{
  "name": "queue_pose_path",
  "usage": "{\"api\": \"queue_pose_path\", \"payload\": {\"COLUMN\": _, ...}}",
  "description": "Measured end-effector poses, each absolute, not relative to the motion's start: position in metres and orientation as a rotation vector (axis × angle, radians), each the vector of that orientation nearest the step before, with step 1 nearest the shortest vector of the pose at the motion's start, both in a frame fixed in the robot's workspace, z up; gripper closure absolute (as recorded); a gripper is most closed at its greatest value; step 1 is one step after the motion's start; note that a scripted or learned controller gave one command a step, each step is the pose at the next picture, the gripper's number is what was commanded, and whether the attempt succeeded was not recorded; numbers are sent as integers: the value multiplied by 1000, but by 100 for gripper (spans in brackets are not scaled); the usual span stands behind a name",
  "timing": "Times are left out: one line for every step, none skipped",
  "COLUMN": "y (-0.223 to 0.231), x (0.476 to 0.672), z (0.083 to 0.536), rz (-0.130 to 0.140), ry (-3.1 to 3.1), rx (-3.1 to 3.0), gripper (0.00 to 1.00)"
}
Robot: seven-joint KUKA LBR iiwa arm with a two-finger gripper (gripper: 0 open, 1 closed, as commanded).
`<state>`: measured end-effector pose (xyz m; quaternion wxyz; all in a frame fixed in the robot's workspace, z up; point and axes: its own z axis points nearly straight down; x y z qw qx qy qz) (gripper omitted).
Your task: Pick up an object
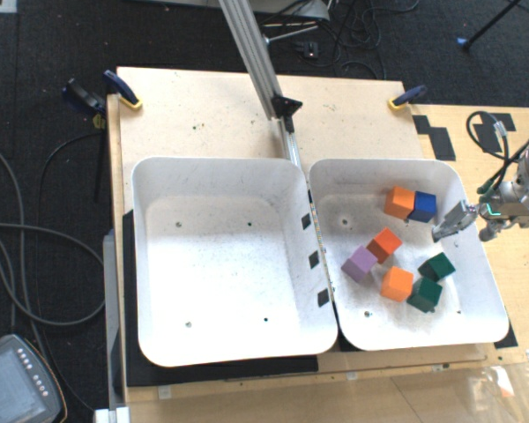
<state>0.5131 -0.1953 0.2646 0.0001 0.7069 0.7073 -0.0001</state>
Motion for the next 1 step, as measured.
{"api": "queue_pose_path", "payload": {"y": -198, "x": 523, "z": 210, "rz": -4, "ry": 2224, "rx": 2224, "gripper": 0}}
